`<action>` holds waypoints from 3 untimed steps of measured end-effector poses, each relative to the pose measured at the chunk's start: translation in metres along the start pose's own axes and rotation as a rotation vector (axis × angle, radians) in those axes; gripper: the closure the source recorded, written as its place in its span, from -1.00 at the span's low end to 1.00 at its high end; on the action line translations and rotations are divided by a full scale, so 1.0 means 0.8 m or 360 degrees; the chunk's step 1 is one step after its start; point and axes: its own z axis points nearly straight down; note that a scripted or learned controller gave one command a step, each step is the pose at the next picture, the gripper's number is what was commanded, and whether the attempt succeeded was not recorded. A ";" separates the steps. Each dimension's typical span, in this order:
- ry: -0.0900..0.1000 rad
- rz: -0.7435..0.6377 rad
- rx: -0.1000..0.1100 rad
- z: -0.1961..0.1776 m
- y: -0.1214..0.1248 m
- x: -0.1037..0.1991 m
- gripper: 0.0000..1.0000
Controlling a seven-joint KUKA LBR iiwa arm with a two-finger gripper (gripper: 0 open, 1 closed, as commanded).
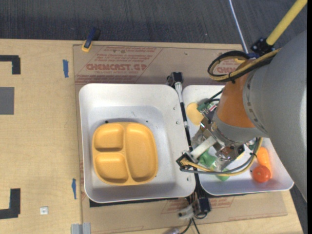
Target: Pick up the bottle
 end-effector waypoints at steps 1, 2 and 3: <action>-0.0001 -0.0004 0.0002 -0.012 0.000 0.001 1.00; 0.0002 -0.0238 -0.0002 -0.019 0.022 -0.013 1.00; 0.0004 -0.0651 -0.0009 -0.073 0.047 -0.028 1.00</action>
